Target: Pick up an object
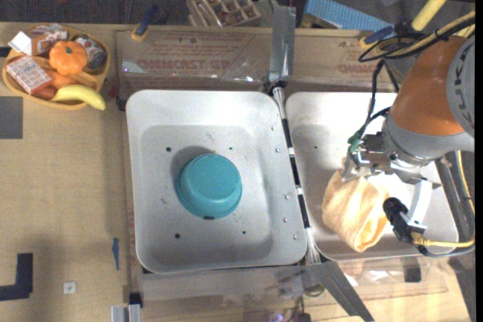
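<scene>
Yellow cloth (355, 212) lies in right bin (317, 124); teal bowl (210, 185) in left bin (151, 124); gripper (364, 164) state unclear.

Reaching in from the right, orange band uppermost, grey wrist angled down and leftward, gripper (361, 166) low at its end.

1. A teal bowl (210, 185) is sitting upside down at the middle of the left bin.
2. A yellow cloth (355, 211) is lying crumpled at the right bin's near left.
</scene>
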### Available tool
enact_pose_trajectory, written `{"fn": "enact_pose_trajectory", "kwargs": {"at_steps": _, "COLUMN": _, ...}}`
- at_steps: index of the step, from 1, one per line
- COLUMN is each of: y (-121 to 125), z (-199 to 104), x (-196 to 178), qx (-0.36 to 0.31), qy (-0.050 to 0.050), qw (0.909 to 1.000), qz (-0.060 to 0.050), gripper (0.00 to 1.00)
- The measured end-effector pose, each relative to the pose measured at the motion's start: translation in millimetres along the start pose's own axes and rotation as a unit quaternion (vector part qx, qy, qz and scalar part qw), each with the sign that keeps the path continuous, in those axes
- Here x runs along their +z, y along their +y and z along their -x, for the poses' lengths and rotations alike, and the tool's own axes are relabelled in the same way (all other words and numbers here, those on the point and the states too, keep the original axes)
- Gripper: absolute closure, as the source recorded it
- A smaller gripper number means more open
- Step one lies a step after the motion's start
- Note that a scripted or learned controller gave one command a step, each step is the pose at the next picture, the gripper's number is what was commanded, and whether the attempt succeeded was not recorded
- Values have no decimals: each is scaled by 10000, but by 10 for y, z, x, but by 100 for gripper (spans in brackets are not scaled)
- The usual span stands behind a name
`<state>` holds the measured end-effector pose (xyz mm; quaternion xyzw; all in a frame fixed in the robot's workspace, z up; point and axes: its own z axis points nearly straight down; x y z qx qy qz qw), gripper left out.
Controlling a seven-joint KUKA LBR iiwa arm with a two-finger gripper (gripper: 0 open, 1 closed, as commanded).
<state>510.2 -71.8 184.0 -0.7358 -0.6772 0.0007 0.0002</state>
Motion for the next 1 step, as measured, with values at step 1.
{"fn": "enact_pose_trajectory", "kwargs": {"at_steps": 1, "y": 6, "z": 0, "x": -94, "qx": -6, "qy": -6, "qw": 10000, "qz": 3, "gripper": 100}}
